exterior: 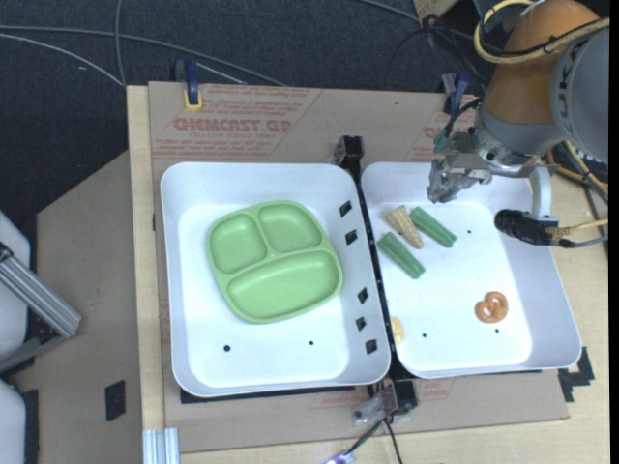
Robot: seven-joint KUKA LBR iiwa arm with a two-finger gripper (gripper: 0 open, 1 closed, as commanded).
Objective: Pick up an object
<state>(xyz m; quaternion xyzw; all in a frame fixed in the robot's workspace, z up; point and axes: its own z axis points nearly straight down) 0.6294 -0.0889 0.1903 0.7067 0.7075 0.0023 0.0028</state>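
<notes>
Two white bins sit on a cardboard-topped bench. The gripper (447,188) hovers over the right bin (542,336), just above the green sticks (432,227); crowded pieces could spoil a pick.

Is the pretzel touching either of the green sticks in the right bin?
Apart. The camera view shows the pretzel alone toward the right bin's near corner, with bare white floor between it and both green sticks.

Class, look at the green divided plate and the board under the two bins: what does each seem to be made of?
Green divided plate: probably moulded plastic, with an even pale green colour, soft sheen and rounded compartment ridges.
Board: looks like brown paper-faced sheet, matt with red printed lettering; what lies under the paper cannot be told.
</notes>
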